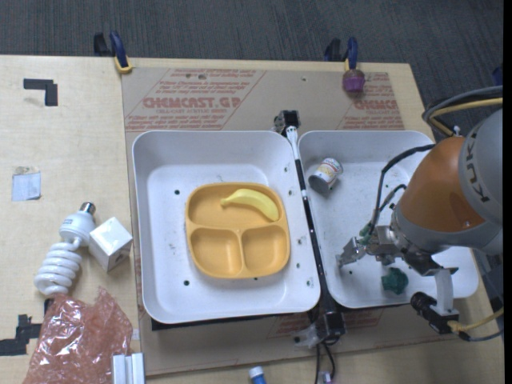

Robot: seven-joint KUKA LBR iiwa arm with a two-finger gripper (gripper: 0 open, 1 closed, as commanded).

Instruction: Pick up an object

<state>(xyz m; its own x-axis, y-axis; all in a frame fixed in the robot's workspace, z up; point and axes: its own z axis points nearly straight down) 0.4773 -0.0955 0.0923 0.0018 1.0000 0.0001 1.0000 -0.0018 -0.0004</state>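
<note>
Gripper: low in the right bin, near its left wall; fingers' state cannot be told.
Green object: just right of the gripper.
Can: upper left corner of the right bin.

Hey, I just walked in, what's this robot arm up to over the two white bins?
The arm reaches in from the right and has its end effector low over the right bin. A small dark green object lies just beside it on the bin floor, and a small can sits near the bin's far left corner. Nothing is visibly held. In the left bin, a yellow divided plate carries a banana, untouched.
</note>
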